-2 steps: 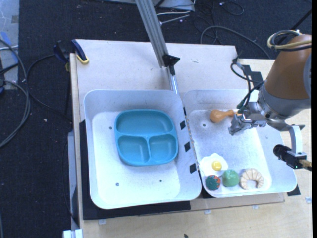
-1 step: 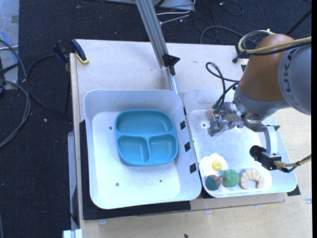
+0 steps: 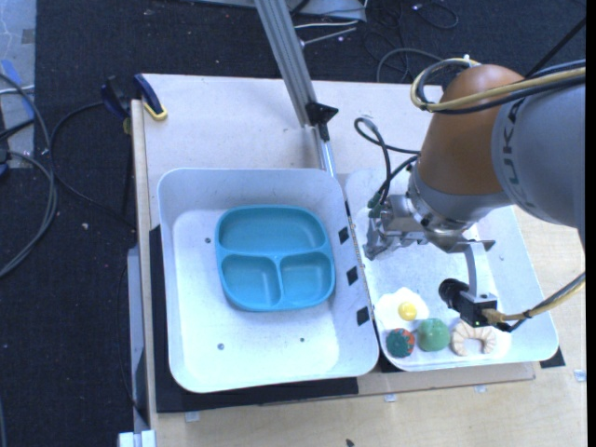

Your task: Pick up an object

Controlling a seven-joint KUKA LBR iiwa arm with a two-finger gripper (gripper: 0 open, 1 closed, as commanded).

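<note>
— Where is the arm (image 3: pixel 521 147) sitting right now?

— It is reaching in from the right of the frame, its orange band bulging at upper right and its wrist bending down over the right bin (image 3: pixel 533 341). The jaws (image 3: pixel 384 233) are hanging over that bin's upper left part, close to the wall shared with the left bin (image 3: pixel 177 250). From here I cannot tell how the jaws are standing; the metal and cables are hiding them.

— And the things to pick?

— They are all lying along the right bin's lower edge, low in the frame. A fried egg toy (image 3: pixel 406 305) is lying just above a dark red-and-teal ball (image 3: pixel 400 343); a green ball (image 3: pixel 433 334) is sitting just beside that, and a pale shrimp-like piece (image 3: pixel 475 339) is resting to its right. A small black part (image 3: pixel 456 296) on a cable is hovering just above them.

— Anything crowding it?

— A slanted metal pole (image 3: pixel 289 49) is running down from the top of the frame to the bins' shared upper corner. Black clips (image 3: pixel 352 275) are sitting along the shared wall. The blue divided tray (image 3: pixel 276 257) is lying in the middle of the left bin, with white floor showing all around it.

— Room to move?

— The right bin's middle is looking open between the jaws and the toys. The desk (image 3: pixel 223 119) is showing bare wood above the bins.
</note>
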